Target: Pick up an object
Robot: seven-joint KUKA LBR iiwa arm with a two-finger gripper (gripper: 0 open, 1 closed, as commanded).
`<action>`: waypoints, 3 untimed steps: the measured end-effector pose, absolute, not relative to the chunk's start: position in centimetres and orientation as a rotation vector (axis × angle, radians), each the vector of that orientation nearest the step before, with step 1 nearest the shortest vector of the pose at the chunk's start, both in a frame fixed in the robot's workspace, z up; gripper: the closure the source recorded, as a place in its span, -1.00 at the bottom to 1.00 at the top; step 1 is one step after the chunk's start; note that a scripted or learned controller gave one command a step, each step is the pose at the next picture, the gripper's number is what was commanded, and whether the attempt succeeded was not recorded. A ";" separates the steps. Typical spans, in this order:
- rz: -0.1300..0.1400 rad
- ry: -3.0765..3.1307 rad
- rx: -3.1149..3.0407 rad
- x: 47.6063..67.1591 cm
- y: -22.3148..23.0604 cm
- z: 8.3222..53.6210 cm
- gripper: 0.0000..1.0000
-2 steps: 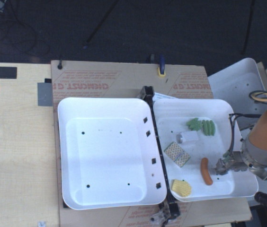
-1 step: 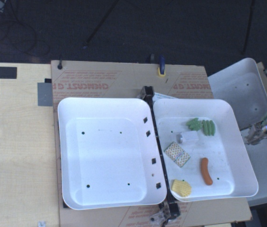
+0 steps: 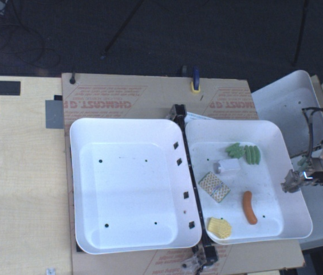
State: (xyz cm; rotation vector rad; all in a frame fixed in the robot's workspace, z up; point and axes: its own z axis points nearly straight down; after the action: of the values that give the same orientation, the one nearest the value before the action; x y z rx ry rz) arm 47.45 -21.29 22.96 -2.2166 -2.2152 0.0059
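Observation:
The right bin [image 3: 287,148] holds several small things. A green leafy toy [image 3: 244,153] lies near its far side, with a small pale cylinder [image 3: 227,166] just in front of it. A checkered packet [image 3: 214,187] lies by the bin's left wall. An orange sausage-shaped piece [image 3: 249,207] lies near the front, and a yellow ridged piece [image 3: 220,228] sits in the front left corner. My gripper [image 3: 300,179] hangs just outside the right bin's right rim, apart from all of these things, small and dark against the bench.
The left bin [image 3: 81,153] stands beside the right one, joined by a black divider with clips [image 3: 184,171]. Both rest on a cardboard sheet [image 3: 127,99]. A pale panel [image 3: 287,99] and thin cables [image 3: 312,130] lie at the far right.

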 end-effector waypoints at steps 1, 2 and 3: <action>0.000 -2.223 -2.216 47.5 -14.0 8.5 1.00; -0.019 -2.242 -2.203 52.4 0.3 19.3 1.00; 0.007 -2.212 -2.228 47.3 -6.8 20.8 1.00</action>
State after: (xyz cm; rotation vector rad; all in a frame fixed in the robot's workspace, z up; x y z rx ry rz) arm 47.34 -6.77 20.76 -2.2278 -2.2121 0.0067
